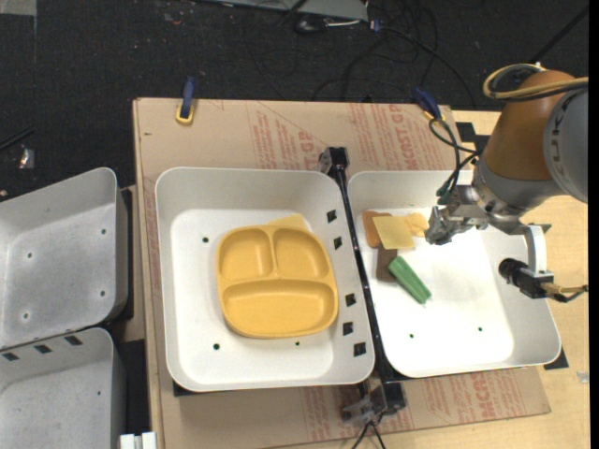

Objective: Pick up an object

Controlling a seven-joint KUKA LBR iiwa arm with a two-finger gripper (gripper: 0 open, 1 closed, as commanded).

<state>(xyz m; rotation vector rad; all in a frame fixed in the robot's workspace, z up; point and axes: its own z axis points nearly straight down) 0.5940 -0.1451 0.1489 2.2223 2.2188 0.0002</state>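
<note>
gripper low in right bin, just at 3 o'clock of yellow block; grip state: cannot tell. green block at 7 o'clock of it. yellow tray in left bin.

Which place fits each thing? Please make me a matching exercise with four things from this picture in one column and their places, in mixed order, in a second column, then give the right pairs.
Things:
1. yellow divided tray
2. green block
3. gripper
4. blue clamp

Places:
A. at the bench's far edge, beyond the left bin
B. inside the left bin
C. above the right bin's far part, beside a pale yellow piece
D. near the middle of the right bin

Pairs: 1-B, 2-D, 3-C, 4-A
</note>
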